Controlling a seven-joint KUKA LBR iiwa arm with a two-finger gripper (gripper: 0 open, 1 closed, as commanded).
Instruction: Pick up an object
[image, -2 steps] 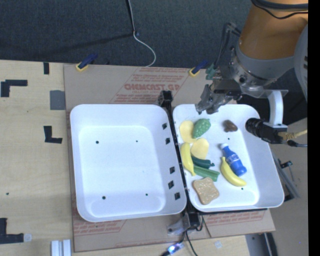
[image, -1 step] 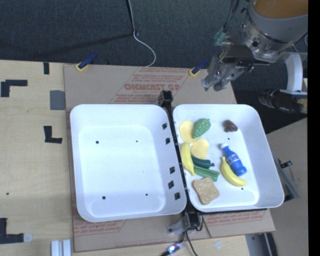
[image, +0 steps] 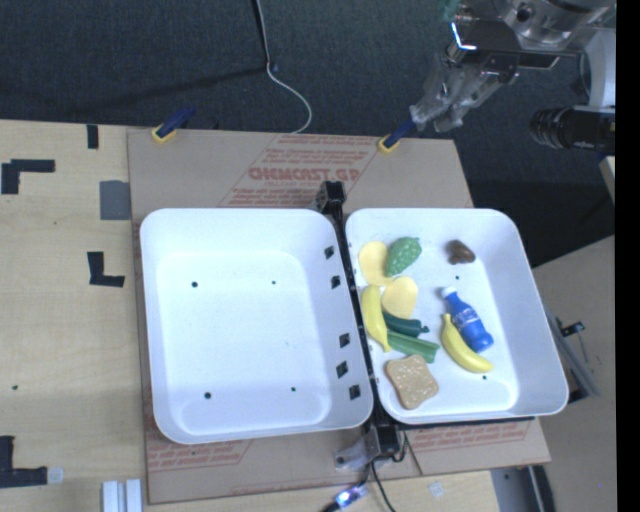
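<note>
Pincer high above tabletop, beyond far edge of right bin; cannot tell if spread or pressed together, too blurred. Nothing visibly pinched.

Candidates all in right bin, mostly crowded near divider.

Risks, judged:
- Yellow pieces, green leafy item, dark green pieces touching or overlapping: descent likely nudges neighbours, double grab.
- Banana smooth, curved; blue bottle rounded, lies against it: slip or roll.
- Toast slice flat, textured: hard to get under.
- Small brown lump isolated, easiest clearance.
</note>
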